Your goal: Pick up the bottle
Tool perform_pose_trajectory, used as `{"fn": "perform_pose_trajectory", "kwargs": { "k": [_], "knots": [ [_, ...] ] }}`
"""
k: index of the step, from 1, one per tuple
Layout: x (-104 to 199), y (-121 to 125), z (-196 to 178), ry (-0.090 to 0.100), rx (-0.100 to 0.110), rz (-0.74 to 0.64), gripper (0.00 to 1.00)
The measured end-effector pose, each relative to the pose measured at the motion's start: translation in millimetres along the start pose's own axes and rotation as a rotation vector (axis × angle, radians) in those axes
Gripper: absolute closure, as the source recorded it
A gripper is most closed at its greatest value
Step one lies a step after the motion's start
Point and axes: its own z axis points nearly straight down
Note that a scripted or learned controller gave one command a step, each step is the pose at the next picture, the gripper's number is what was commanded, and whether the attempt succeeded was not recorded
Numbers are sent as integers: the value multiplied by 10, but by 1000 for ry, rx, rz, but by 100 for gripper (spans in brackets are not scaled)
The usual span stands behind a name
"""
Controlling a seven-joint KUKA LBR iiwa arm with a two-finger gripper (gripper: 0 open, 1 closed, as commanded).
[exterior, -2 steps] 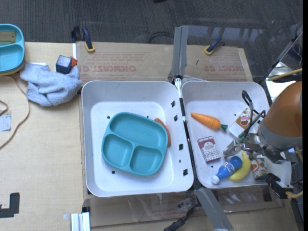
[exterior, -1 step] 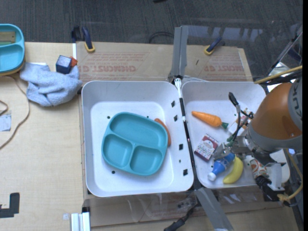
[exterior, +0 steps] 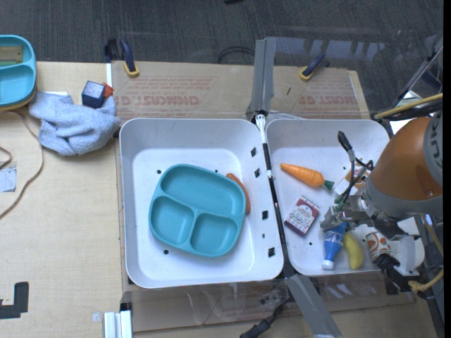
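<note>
The bottle (exterior: 332,246) is blue with a white cap and lies in the right bin (exterior: 310,143), near its front wall, with the cap pointing toward the front edge. My gripper (exterior: 341,219) hangs low over the bottle's far end, touching it or just above it. The grey wrist and orange band (exterior: 412,162) reach in from the right and hide whatever lies under them.
In the right bin a yellow banana (exterior: 353,251) lies against the bottle's right side, a small red-and-white box (exterior: 301,215) to its left, and an orange carrot (exterior: 304,174) behind. The left bin (exterior: 141,189) holds a teal divided plate (exterior: 197,210). A grey cloth (exterior: 74,127) lies on the bench.
</note>
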Motion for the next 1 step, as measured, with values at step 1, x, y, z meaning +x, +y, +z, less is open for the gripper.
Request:
{"fn": "perform_pose_trajectory", "kwargs": {
  "k": [1],
  "knots": [
    [425,-24,-1071,-2,3,-13,100]
  ]
}}
